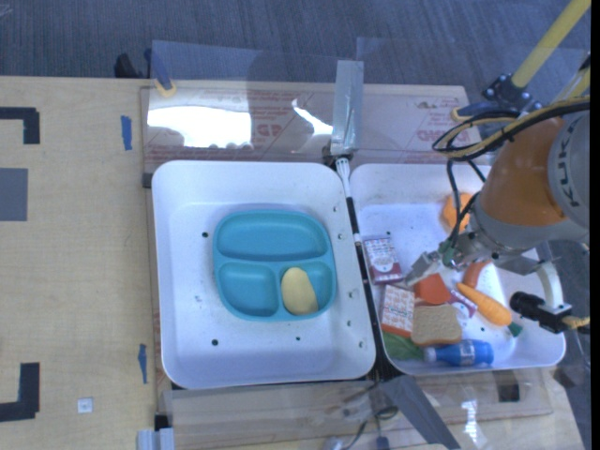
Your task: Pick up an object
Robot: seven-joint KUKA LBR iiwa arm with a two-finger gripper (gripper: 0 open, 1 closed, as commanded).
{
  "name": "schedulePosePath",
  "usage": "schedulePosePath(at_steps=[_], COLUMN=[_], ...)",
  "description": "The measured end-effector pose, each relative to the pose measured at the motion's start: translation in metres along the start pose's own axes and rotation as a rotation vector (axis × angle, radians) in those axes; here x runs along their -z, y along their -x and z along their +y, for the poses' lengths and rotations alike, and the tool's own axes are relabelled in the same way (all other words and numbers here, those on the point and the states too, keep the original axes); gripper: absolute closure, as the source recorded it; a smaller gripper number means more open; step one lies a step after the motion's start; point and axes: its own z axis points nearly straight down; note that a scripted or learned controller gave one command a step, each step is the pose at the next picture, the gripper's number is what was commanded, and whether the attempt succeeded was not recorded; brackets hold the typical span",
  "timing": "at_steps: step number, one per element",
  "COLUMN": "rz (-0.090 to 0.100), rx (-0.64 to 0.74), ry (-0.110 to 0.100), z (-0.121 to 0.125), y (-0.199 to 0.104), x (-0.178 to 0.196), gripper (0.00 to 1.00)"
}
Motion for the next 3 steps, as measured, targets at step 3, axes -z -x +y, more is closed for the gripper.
schedulePosePath(at_steps=[3], rz=[0.003], rx=[-0.156], ry=[-0.022], z=[0.09], y=[0.043], x=[-0.002], gripper=[1.0])
